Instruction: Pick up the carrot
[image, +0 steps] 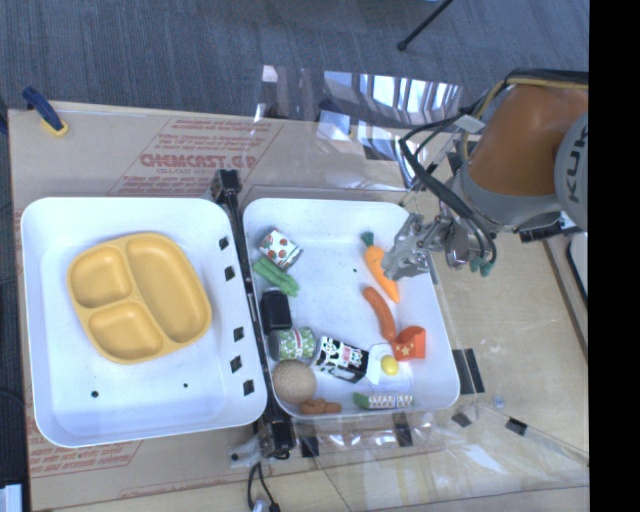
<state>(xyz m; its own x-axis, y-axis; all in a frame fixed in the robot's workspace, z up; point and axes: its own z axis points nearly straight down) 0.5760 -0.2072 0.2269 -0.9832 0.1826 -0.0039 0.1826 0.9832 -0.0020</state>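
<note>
Carrot (378, 268) lies in right bin (330, 215), toward its 3 o'clock side, green top pointing to 12, orange body slanting down toward 5. Gripper (408, 258) sits at the carrot's 3 o'clock, low over the bin's right wall, touching or just beside the carrot's lower half. Whether the jaws are open or closed, cannot tell; metal parts and cables blur together there. No carrot seen between the fingers, so no grasp claimed.

Neighbours: sausage (380, 312), orange-red, lies just at the carrot's 6 o'clock, nearly end to end with it. Red piece (410, 342) further on toward 5. Dice (279, 249) and pea pod (275, 277) well apart at 9. Cow carton (341, 358), egg (385, 365), green cup (295, 344) and ball (293, 381) cluster at the bin's 6 o'clock edge. Yellow tray (138, 296) rests in left bin (40, 300), out of play.

Risks, judged from this layout:
- Bin wall stands close at the gripper's 3 o'clock; the outer finger may strike or ride the rim and spoil the closing.
- Carrot is slim, tapered and slanted; jaws not square across it would likely squeeze it out sideways.
- Sausage, similar in colour and close by, could be caught instead of, or along with, the carrot.
- An off-centre approach might just push the carrot toward 9.
</note>
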